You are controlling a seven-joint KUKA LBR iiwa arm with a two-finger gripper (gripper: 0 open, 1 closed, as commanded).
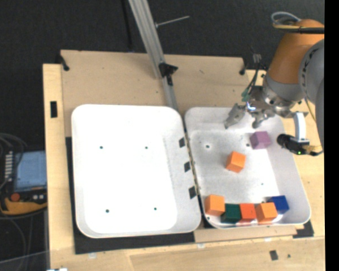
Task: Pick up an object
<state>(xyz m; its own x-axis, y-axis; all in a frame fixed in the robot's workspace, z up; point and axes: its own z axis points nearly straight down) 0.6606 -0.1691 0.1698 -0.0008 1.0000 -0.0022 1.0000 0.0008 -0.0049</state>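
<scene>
Closest to my camera is the front edge of the wooden bench [158,258], the biggest thing I have in view, carrying both white bins side by side. Next in size, the left bin [127,171] shows me a bare white floor with a few small dark dots. On my screen the right bin [288,176] holds all the blocks. From the right comes the arm [296,55], grey with its orange band, bending down over the far part of the right bin. Its gripper [250,116] hangs above the bin's far end with the metal fingers [235,117] splayed apart, and I see nothing between them. Just beside the gripper, on its near side, sits a purple block [260,139], apart from the fingers. An orange block [235,162] lies alone near the middle of the bin floor. Along the near wall I count a row of blocks pressed together: another orange cube [215,204] at the left end, then a green block [232,212], two more orange ones [248,211] and [266,211], and a blue block [279,203] at the right end.
</scene>
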